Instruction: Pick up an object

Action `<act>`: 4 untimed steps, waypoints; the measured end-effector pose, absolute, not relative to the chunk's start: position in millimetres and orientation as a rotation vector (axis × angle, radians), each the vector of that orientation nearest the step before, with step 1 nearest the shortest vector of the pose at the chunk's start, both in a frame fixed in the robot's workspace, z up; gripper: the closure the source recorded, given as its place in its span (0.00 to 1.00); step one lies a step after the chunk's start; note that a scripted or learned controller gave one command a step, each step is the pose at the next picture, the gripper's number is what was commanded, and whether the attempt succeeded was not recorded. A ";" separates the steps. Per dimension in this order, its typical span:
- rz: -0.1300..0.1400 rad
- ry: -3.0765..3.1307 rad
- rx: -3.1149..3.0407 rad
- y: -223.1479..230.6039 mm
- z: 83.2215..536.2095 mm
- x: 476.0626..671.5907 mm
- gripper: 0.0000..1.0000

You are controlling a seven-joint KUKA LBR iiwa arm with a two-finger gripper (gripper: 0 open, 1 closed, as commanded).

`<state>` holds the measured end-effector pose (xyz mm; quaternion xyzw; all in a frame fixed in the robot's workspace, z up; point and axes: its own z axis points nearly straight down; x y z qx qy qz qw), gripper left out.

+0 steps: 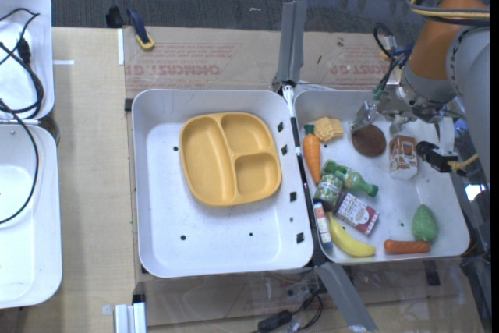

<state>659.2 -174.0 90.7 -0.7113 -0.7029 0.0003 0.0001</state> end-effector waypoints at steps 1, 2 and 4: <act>0.006 -2.214 -2.230 -174.3 98.7 659.6 1.00; 0.006 -2.214 -2.230 -174.2 98.5 659.6 0.00; 0.000 -2.807 -1.409 -222.6 90.1 535.5 0.00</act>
